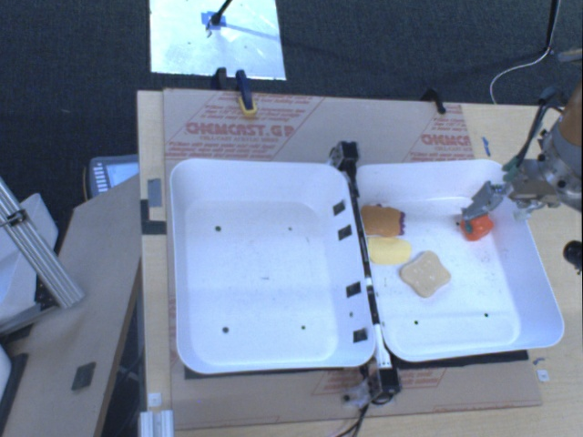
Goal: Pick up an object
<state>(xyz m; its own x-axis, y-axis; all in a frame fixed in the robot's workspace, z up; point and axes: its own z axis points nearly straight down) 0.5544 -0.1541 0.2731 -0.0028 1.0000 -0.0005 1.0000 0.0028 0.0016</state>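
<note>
While my arm reaches in over the near wall of the right bin [547, 326], my gripper [480, 209] hangs low above the bin's floor, tilted down. Directly under my fingertips sits a small orange-red object [476, 228], so close that it seems to touch them. Whether it is truly between my fingers I cannot tell: the tips merge into one grey shape against the white plastic, and how far apart they stand is not readable either.

Farther out from my fingers, toward the divider between the bins, lie three more pieces. A brown-and-orange piece [383, 219] rests close to the divider. Just beside it lies a pale yellow flat piece [390, 250], the two nearly touching. A tan, lobed biscuit-like piece [425, 274] lies next to the yellow one, nearer to me than the other two.

Beyond the divider, well apart from my fingers, is the left bin [191, 244], on the same brown board [246, 127].
</note>
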